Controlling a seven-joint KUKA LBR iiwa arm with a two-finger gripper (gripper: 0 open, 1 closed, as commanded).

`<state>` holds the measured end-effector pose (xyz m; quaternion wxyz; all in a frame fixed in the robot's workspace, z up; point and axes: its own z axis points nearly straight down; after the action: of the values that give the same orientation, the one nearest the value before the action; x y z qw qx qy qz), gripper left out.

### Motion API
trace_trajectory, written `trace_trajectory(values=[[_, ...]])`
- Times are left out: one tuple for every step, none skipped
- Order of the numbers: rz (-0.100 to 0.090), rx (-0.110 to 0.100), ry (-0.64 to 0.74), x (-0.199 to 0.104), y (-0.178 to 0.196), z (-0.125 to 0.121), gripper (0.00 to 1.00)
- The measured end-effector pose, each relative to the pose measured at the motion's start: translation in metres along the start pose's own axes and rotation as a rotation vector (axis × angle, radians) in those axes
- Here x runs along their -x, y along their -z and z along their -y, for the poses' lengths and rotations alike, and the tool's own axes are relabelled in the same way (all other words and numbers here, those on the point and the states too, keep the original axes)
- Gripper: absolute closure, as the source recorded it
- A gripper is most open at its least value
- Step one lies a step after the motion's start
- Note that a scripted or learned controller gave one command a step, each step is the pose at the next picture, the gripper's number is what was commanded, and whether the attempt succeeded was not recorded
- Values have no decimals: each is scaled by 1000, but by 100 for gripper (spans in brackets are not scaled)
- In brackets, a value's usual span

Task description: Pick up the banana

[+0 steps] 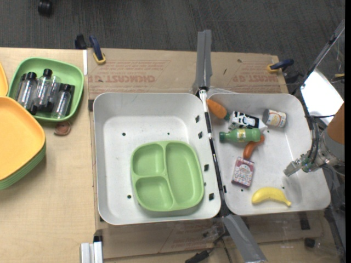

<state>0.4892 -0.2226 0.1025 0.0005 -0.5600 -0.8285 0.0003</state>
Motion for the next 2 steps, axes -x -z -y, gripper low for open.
trace_trajectory(values=[[1,1,-237,6,6,-18,100],[0,1,76,2,-11,-7,100]])
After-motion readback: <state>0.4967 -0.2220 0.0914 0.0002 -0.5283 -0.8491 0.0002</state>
